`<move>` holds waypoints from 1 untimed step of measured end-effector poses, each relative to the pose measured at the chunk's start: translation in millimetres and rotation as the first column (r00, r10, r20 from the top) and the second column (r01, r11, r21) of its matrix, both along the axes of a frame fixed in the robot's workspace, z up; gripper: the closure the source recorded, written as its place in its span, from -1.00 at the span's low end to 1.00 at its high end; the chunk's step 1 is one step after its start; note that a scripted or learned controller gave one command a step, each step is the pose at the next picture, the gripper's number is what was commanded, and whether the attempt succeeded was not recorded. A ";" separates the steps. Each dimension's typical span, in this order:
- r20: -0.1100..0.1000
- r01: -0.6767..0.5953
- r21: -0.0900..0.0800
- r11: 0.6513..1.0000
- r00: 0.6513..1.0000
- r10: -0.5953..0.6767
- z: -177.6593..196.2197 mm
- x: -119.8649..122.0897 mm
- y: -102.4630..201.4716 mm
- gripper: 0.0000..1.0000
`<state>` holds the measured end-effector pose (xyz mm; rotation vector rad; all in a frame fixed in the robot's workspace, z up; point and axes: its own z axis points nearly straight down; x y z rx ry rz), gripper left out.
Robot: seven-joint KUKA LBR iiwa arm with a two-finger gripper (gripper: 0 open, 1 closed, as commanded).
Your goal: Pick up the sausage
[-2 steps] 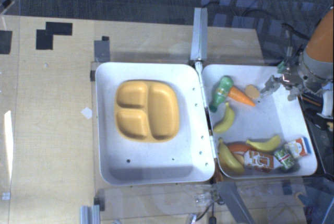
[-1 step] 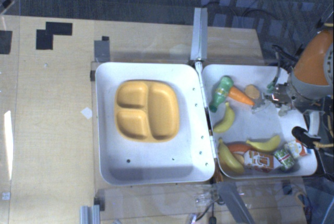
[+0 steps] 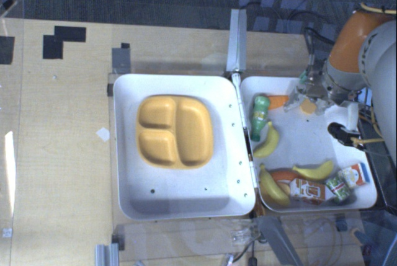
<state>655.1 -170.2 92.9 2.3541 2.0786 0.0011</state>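
A reddish-brown sausage-like piece [image 3: 284,175] lies at the front of the right bin [image 3: 310,137], partly covered by a banana [image 3: 313,170] and a small carton [image 3: 307,190]. My gripper [image 3: 306,100] hangs over the back of that bin, well behind the sausage. A small orange-yellow object [image 3: 308,108] sits right beneath it; whether it is gripped is unclear.
The right bin also holds a green bottle [image 3: 259,111], an orange piece [image 3: 279,100], two more bananas [image 3: 268,141] [image 3: 273,188] and two cartons [image 3: 338,188] [image 3: 355,174]. A yellow divided tray [image 3: 175,131] sits in the left bin [image 3: 130,190].
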 end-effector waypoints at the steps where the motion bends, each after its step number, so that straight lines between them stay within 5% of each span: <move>1: 0.004 0.016 -0.001 1.000 1.000 -0.016 48.9 -65.0 -25.8 -1.00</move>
